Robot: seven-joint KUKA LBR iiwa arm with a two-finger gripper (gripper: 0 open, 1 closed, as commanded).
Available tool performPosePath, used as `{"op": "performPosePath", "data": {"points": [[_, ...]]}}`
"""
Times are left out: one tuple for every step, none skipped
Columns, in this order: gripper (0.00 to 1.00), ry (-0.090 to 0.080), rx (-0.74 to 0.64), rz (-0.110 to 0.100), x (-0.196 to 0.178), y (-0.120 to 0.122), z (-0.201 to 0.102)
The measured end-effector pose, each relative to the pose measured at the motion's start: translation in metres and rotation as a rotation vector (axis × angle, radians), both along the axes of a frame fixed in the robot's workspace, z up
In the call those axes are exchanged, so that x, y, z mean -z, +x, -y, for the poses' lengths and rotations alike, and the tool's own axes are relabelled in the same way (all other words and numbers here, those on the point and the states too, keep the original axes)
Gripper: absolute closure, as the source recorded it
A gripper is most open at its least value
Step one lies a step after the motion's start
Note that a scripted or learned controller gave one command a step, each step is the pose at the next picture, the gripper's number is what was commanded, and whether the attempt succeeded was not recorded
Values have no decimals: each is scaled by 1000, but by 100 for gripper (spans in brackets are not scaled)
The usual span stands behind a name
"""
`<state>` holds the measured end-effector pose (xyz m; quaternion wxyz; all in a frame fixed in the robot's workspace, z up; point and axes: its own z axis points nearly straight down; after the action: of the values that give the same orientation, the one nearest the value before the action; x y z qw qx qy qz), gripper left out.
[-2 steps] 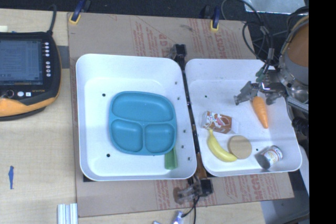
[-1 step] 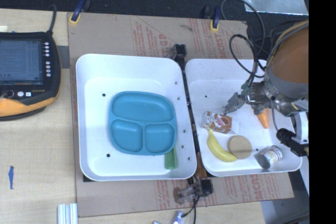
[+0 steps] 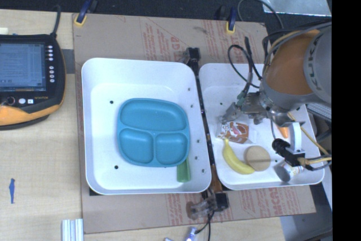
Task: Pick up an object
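My gripper [image 3: 233,114] hangs low over the middle of the right bin [image 3: 217,84], reaching in from the right under the arm's orange band. Just below it lies a red and white packet [image 3: 237,132], close to or touching the gripper's tip; I cannot tell which. A yellow banana [image 3: 235,160] lies further forward, with a round tan disc [image 3: 258,157] against its right end. A small orange piece [image 3: 285,132] peeks out to the right, partly hidden by the wrist. In the left bin [image 3: 96,121] sit a blue divided plate [image 3: 152,131] and a green block [image 3: 184,171].
A low wall [image 3: 201,121] separates the two bins. A teach pendant [image 3: 25,79] lies on the bench at far left. Clamps [image 3: 83,11] hold the cardboard sheet under the bins. Black cables [image 3: 242,59] loop over the right bin's back.
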<state>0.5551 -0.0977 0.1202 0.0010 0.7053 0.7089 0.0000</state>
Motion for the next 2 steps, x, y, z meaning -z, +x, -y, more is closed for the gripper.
{"op": "performPosePath", "data": {"points": [[0,-2,0,22,14,-26,5],[0,8,-2,15,17,11,63]]}}
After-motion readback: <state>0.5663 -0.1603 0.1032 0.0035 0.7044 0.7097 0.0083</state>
